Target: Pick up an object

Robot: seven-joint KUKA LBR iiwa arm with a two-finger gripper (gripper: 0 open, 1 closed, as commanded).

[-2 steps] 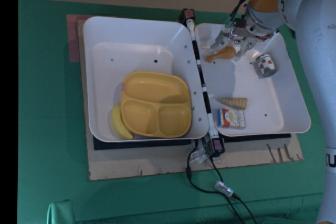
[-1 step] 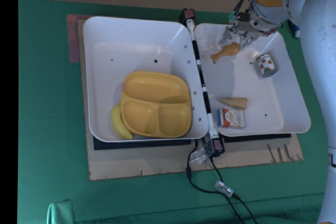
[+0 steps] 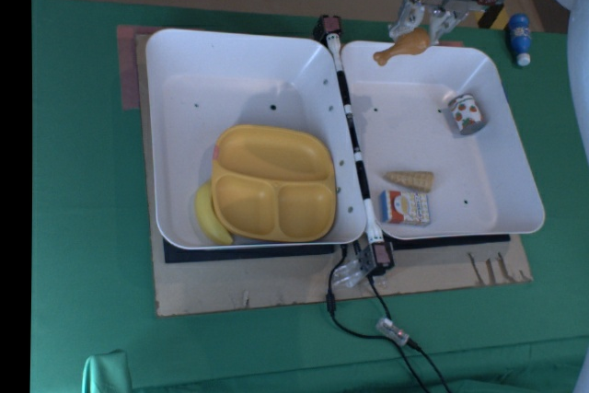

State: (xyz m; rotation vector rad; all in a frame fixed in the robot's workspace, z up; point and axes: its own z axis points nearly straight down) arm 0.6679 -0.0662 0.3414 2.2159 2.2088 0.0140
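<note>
My gripper (image 3: 425, 29) hangs over the far edge of the right bin (image 3: 515, 198), shut on a tan chicken drumstick (image 3: 402, 48) that sticks out to the left, lifted above the bin floor. On the right bin's floor lie a small spotted cup (image 3: 466, 114), an ice cream cone (image 3: 409, 180) and a small orange and blue carton (image 3: 405, 207). The left bin (image 3: 184, 69) holds a yellow divided plate (image 3: 273, 183) with a banana (image 3: 211, 216) tucked against its left side.
A blue and white bottle (image 3: 520, 38) stands on the green bench beyond the right bin. A black hinge strip (image 3: 354, 143) runs between the bins. Cables (image 3: 386, 327) trail from the front of the bins toward the near edge.
</note>
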